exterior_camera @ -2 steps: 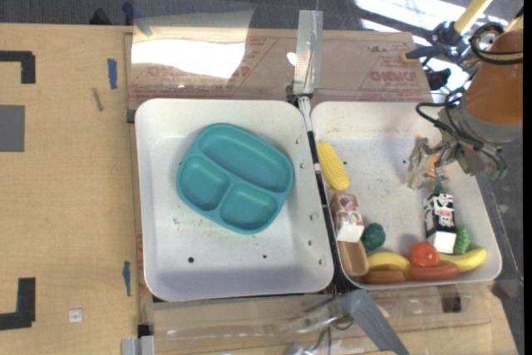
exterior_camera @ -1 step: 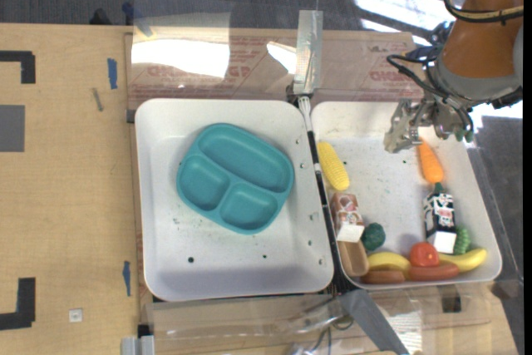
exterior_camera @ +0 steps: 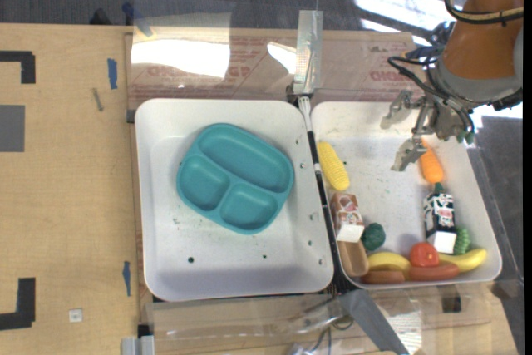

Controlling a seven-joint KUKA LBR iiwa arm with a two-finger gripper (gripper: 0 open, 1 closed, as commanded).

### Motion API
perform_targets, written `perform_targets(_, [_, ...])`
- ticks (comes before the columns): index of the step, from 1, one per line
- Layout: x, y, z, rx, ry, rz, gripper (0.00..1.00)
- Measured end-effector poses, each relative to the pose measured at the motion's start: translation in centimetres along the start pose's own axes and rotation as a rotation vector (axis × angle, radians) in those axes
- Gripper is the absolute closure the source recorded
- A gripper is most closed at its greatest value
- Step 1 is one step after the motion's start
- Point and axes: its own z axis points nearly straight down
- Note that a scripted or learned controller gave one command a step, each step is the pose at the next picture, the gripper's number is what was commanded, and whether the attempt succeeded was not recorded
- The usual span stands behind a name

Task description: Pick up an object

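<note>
We see the grey arm with its orange band (exterior_camera: 486,29) reaching in from the right over the right-hand shallow white bin (exterior_camera: 482,204). Its two-finger gripper (exterior_camera: 413,141) hangs above the bin's upper part; the fingers (exterior_camera: 406,155) look spread apart, with nothing between them.

Just right of the fingertips lies a small orange carrot-shaped toy (exterior_camera: 431,166), its long axis running roughly up and down the view, slightly tilted, the broader end nearer the bin's front.

A yellow plastic corn cob (exterior_camera: 333,165) lies near the bin's left wall, long axis also running near-to-far, leaning a little leftward at the top. Below it sits a small printed carton (exterior_camera: 347,212), then a dark green round piece (exterior_camera: 373,236). Along the front wall we find a yellow banana (exterior_camera: 432,261), a red tomato (exterior_camera: 424,253) and a black-and-white carton (exterior_camera: 440,212).

The left white bin (exterior_camera: 158,195) holds a teal divided plastic plate (exterior_camera: 235,177).
</note>
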Motion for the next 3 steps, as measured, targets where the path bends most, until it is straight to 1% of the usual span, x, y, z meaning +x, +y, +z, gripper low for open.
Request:
perform_targets(1, [2.5, -5.6, 6.2, 0.002, 0.001, -0.026, 0.00])
perform_targets(2, [2.1, -5.4, 4.8, 0.002, -0.012, -0.027, 1.00])
perform_targets(3, [2.2, -5.4, 4.9, 0.001, -0.010, -0.027, 0.00])
